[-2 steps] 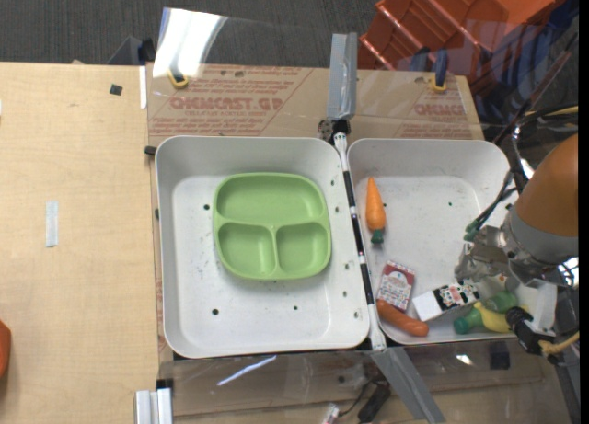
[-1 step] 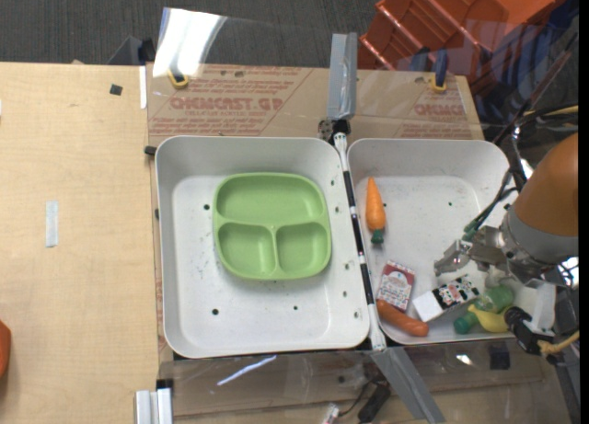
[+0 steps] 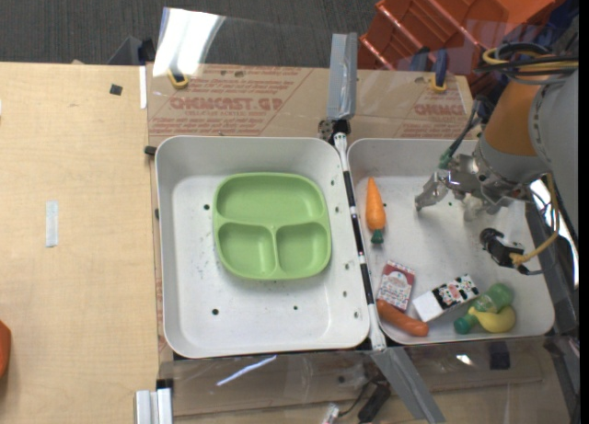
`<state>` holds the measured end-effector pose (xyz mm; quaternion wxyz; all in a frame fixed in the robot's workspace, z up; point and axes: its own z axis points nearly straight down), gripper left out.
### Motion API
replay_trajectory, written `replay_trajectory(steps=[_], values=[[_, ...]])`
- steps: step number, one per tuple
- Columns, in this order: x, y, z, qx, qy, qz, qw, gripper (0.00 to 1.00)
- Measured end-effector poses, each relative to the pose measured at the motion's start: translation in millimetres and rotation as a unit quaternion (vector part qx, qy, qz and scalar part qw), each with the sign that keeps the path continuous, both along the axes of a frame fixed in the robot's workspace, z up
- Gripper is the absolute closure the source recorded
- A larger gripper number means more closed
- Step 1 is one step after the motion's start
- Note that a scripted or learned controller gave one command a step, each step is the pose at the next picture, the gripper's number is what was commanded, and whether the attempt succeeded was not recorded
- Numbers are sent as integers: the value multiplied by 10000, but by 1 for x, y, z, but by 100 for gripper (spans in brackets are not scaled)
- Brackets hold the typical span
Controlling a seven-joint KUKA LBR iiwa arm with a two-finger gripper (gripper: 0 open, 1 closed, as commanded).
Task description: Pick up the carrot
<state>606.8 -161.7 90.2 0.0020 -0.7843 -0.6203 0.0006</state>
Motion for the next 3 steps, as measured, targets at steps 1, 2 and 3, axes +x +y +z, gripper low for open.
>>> replay_trajectory(steps=[1, 2, 3], values=[[-107, -32, 0, -11, 6, -490, 9988, 0], [-33, -27, 0, -19, 1, -614, 9981, 0], [-109, -19, 0, -11, 8, -810, 9967, 0]])
